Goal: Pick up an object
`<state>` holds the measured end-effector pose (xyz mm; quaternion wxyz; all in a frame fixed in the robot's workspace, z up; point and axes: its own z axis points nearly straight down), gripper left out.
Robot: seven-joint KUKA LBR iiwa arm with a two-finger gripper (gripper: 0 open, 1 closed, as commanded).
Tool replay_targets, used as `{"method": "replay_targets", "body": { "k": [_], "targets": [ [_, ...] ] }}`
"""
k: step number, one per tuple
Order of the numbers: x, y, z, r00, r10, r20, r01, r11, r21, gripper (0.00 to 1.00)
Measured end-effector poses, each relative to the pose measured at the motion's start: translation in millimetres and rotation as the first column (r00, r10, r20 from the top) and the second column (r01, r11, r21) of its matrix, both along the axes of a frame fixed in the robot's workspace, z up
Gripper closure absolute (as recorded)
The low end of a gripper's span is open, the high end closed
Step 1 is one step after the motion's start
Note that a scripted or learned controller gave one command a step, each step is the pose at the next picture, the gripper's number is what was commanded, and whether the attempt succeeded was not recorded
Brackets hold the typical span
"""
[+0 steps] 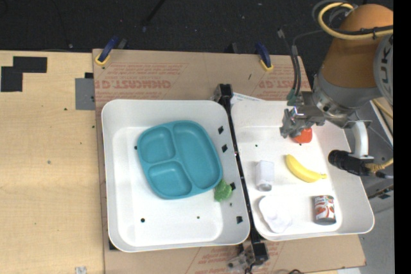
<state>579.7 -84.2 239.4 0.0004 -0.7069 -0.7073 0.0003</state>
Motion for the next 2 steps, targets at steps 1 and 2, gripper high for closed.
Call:
{"method": "replay_targets", "body": {
  "k": [1, 2],
  "targets": [
    [0, 0, 0, 1.000, 0.000, 0.000, 0.000, 1.000, 0.000, 0.00],
    [5, 8, -50, 1.000, -0.001, -0.004, 0.001, 1.000, 0.000, 0.00]
  ]
}}
